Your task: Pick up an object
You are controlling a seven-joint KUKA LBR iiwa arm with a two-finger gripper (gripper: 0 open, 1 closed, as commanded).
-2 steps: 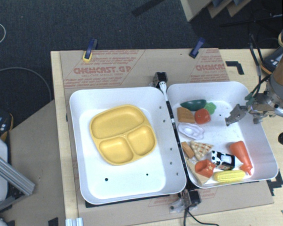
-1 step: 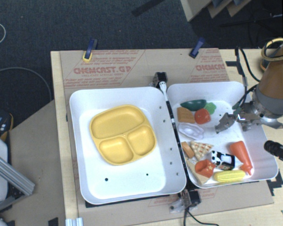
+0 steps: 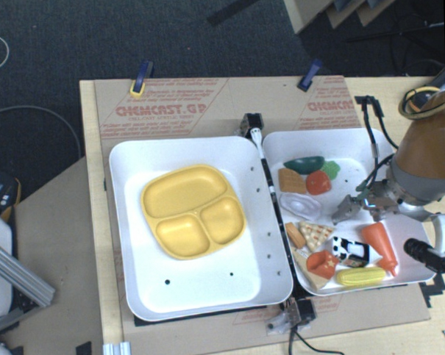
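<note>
Nearest the camera, a yellow plastic banana (image 3: 361, 277) hugs the right white bin's (image 3: 320, 141) six-o'clock rim, an orange plastic carrot (image 3: 380, 245) just beside it. At three o'clock the gripper (image 3: 354, 204) hangs (grip unreadable). Open room surrounds the yellow divided plate (image 3: 192, 210).

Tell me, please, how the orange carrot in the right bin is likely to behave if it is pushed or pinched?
The carrot tapers and looks smooth, so it may slide out of a pinch. Its rounded body could roll or pivot when pushed. It looks like a moulded plastic toy, so probably stiff and light.
</note>
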